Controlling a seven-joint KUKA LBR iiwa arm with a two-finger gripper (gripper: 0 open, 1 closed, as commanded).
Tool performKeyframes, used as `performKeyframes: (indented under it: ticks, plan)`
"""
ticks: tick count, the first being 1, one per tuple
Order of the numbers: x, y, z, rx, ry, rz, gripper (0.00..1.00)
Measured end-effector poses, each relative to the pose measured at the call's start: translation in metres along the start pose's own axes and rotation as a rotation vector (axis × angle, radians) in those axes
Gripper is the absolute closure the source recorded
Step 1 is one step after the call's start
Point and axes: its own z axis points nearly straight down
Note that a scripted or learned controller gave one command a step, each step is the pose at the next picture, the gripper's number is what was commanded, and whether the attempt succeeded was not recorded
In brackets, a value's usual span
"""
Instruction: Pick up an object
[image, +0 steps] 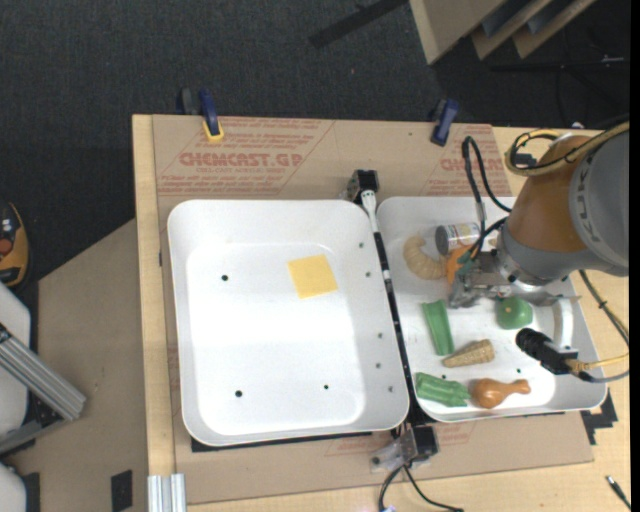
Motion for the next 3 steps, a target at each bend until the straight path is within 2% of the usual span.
performKeyframes:
  ticks: [1,2,3]
  plan:
    - [0.002,0.0,-0.001,0.0,0.002,-0.001,0.0]
    - [0.001,0.054,-0.001,-0.004,0.001,-0.004,0.0]
    - [0.0,0.052,-0.012,-0.002,0.001,-0.003,1.0]
